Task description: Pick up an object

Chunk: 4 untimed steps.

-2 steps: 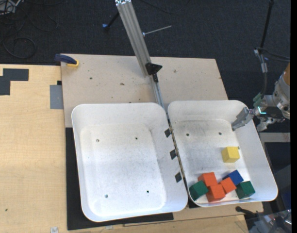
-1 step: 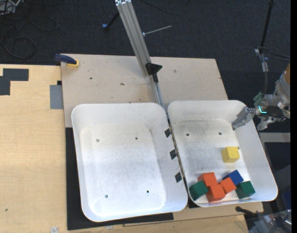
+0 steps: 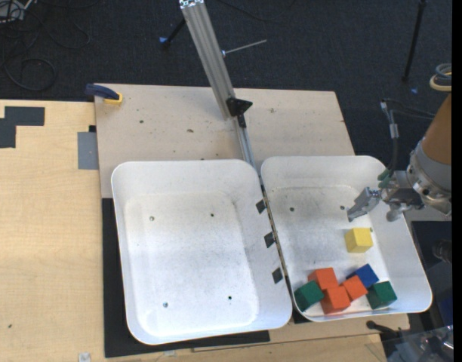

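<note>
White bins: two shallow plastic bins point(image 3: 187, 173) side by side.
Gripper: grey two-finger gripper point(image 3: 376, 204) over the right bin, fingers spread wide, holding nothing.
Yellow cube: small yellow block point(image 3: 358, 238) just below the gripper, apart from it.
Cluster: orange, green and blue blocks point(image 3: 343, 286) at the right bin's near edge.

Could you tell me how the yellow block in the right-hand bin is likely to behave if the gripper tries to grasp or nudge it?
The yellow block looks like a rigid cube with flat faces, so it should probably slide rather than roll. It sits apart from the other blocks, below the gripper, so a nudge likely moves it alone. It seems small, probably light.
</note>
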Tool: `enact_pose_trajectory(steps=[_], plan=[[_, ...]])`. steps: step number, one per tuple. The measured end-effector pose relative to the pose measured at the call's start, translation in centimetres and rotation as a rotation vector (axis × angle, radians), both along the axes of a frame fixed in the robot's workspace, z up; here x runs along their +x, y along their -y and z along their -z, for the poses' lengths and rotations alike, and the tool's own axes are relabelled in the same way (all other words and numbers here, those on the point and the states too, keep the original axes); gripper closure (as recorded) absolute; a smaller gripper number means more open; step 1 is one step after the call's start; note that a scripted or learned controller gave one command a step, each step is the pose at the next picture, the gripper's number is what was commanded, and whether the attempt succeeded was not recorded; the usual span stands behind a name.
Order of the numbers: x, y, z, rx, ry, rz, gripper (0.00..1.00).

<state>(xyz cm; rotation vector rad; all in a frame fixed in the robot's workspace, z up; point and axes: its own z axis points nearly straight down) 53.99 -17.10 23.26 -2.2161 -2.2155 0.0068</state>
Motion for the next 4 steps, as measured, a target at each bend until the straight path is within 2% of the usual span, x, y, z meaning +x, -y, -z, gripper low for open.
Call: enact_pose_trajectory(steps=[1, 2, 3, 4], plan=[[-0.6, -1.0, 5.1, 0.000, 0.000, 0.001, 0.00], [-0.2, -1.6, 9.8, 0.000, 0.001, 0.005, 0.00], [-0.1, -1.3, 8.5, -0.001, 0.005, 0.013, 1.00], [0.1, -0.4, 2.6, -0.004, 0.012, 0.009, 1.00]])
